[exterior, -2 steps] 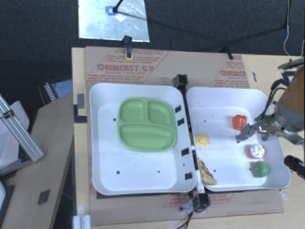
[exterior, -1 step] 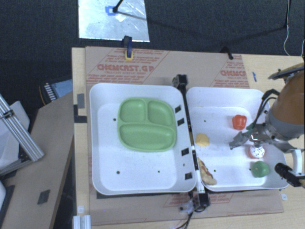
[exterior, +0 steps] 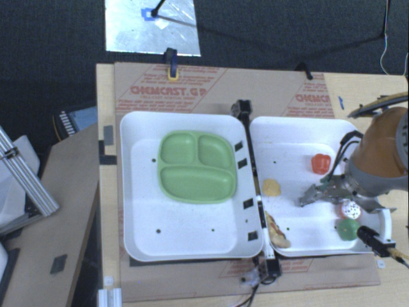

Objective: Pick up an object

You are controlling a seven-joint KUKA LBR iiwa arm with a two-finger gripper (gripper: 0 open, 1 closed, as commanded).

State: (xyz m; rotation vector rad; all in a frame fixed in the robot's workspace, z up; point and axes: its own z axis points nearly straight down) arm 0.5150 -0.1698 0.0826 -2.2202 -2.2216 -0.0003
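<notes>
My gripper (exterior: 305,199) hangs low over the right bin (exterior: 300,128), near its middle and pointing left. The grey arm with its orange band (exterior: 383,147) comes in from the right. A yellow piece (exterior: 272,187) lies just left of the gripper tip, apart from it. A red object (exterior: 321,164) sits above and right of the tip. A white dotted object (exterior: 350,210) and a green ball (exterior: 348,229) lie under the wrist at the bin's lower right. A brownish banana-like item (exterior: 277,233) rests against the bin's lower left wall. Nothing shows held at the tip.
The left bin (exterior: 137,235) holds a green divided plate (exterior: 195,166). A black divider strip (exterior: 250,171) runs between the bins. Brown cardboard (exterior: 268,88) lies under both bins, and a shiny sheet (exterior: 150,18) lies beyond the bench.
</notes>
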